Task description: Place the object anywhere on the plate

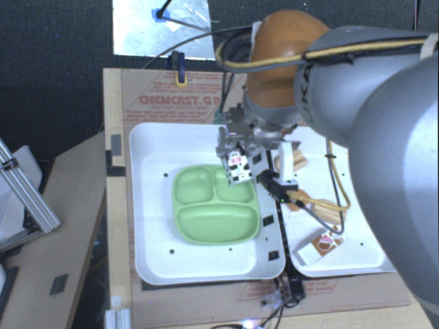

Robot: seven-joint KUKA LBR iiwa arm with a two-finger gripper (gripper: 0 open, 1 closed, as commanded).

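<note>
Nearest the camera, the cardboard-covered counter (206, 300) edge shows, with cables and a small clip at the seam between the two bins. Right bin (357, 262): a small brown-and-white packet (325, 242) lies near its front wall, tan stick-like pieces (322, 208) lie mid-bin, much of the bin hidden by the grey arm (384, 136), which is cut off at the frame's right. Left bin (147, 211): a green divided plate (216, 211) sits flat near the middle, three compartments, no items resting in them. Above the plate's far right corner hangs the pincer (236, 162), fingers clenched on a small white object with dark markings (237, 167); the object is held between the fingers, over the plate's upper right compartment, contact with the plate hard to judge. Exact finger gap is hard to make out, wrist hardware crowds it. Behind, the orange band (281, 53) of the arm, yellow and black cables, red-printed cardboard, a blue clamp (179, 66), dark backdrop with a shiny sheet (161, 19).
</note>
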